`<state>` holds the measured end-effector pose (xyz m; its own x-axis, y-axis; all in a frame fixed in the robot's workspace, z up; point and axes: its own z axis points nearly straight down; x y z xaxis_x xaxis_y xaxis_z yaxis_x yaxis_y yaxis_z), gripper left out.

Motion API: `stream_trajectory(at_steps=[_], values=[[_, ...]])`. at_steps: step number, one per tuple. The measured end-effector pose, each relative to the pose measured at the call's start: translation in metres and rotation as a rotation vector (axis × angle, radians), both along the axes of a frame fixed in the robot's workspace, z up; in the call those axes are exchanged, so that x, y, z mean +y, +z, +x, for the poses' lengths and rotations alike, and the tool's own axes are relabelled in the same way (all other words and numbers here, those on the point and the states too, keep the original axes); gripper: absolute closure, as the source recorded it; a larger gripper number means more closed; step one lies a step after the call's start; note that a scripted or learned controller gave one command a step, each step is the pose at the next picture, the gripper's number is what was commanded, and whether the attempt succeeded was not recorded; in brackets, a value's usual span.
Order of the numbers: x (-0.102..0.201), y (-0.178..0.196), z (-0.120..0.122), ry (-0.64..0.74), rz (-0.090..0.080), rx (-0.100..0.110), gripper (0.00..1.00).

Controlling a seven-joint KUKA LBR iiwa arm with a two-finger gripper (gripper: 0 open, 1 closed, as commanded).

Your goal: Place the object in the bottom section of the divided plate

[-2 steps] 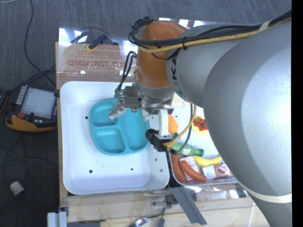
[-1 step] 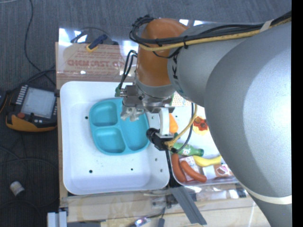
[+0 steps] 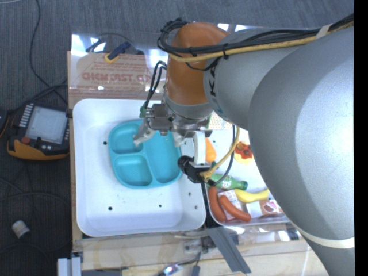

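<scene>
Divided plate point(image 3: 144, 161) sat in the left bin point(image 3: 92, 211); whether the gripper point(image 3: 158, 132) held anything was unclear, so lowering squarely over the bottom section seemed wise.

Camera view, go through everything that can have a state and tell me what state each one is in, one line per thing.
divided plate: lying flat in the left bin, its visible sections bare
left bin: holding the plate
right bin: holding toy food
hot dog: lying on its side
banana: lying flat
green bottle: lying on its side
gripper: over the plate's upper edge, nothing visibly held
</scene>
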<state>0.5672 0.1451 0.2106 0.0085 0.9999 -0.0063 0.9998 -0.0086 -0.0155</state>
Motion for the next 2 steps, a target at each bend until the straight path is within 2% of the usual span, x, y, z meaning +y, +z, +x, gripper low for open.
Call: stream_trajectory(at_steps=[1, 2], values=[[0.0106, 0.0218, 0.0199, 0.043, 0.004, -0.008, 0.0], [0.01, 0.0269, 0.02, 0.041, 0.001, 0.0, 1.0]])
